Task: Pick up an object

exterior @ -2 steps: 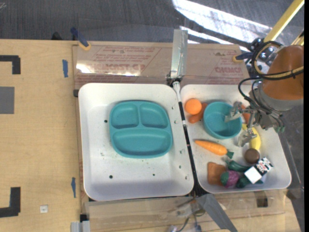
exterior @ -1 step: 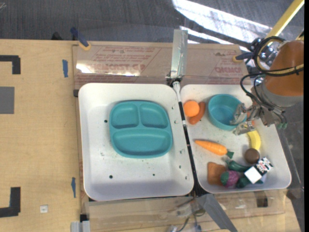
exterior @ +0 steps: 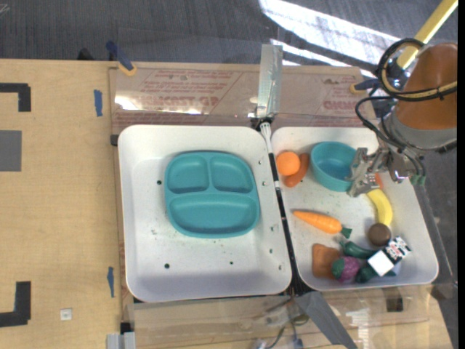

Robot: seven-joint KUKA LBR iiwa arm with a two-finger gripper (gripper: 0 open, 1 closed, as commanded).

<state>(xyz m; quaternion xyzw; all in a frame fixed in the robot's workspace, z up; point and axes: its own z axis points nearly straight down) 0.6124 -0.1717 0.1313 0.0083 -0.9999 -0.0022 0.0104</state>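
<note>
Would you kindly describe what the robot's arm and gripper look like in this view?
The arm is grey near the wrist, with a broad rounded orange band above it. Black cables loop around that section, and a yellow strip runs diagonally behind it. The gripper is small, metallic grey, with slim silvery fingers and dark fittings.

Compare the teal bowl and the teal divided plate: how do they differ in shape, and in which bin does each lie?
The teal bowl is round and deep with one hollow; the teal divided plate is flat, wider and split into three compartments. The bowl lies in the right bin among other items, next to the gripper; the plate lies alone in the left bin. Both share the same teal colour.
</note>
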